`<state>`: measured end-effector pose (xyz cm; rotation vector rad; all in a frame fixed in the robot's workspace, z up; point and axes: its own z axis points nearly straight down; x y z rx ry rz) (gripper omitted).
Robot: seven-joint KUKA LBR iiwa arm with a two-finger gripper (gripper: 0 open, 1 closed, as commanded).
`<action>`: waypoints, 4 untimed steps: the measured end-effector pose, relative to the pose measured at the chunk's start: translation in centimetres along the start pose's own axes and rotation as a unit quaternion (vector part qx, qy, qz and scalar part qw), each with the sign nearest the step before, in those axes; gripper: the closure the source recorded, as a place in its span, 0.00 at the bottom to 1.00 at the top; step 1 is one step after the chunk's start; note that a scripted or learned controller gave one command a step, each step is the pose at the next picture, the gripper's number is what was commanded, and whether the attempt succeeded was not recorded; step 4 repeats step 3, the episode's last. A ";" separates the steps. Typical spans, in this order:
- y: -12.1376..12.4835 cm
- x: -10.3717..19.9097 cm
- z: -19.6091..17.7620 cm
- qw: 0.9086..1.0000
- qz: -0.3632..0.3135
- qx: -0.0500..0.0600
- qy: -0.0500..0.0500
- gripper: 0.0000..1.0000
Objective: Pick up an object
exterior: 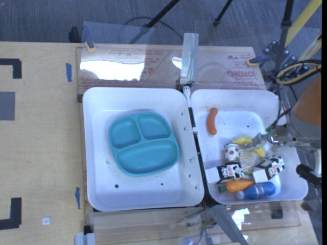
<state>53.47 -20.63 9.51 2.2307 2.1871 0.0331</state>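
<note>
We've got the gripper (pixel 265 138) reaching into the right bin (pixel 225 100), low over the jumbled toys (pixel 248 172) at its near side, probably lining up a grab. We cannot tell its state; it's too small. A sausage (pixel 212 121) lies apart, farther back.

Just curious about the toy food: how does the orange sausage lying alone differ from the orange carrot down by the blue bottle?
The orange sausage lies alone, pointing up and down the right bin; the orange carrot lies crosswise, crowded against the blue bottle. The sausage looks evenly rounded, the carrot tapered with a green end. Both are orange, elongated and in the same bin.
</note>
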 end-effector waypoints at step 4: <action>4.2 6.9 -9.4 1.000 0.008 0.015 -0.002 1.00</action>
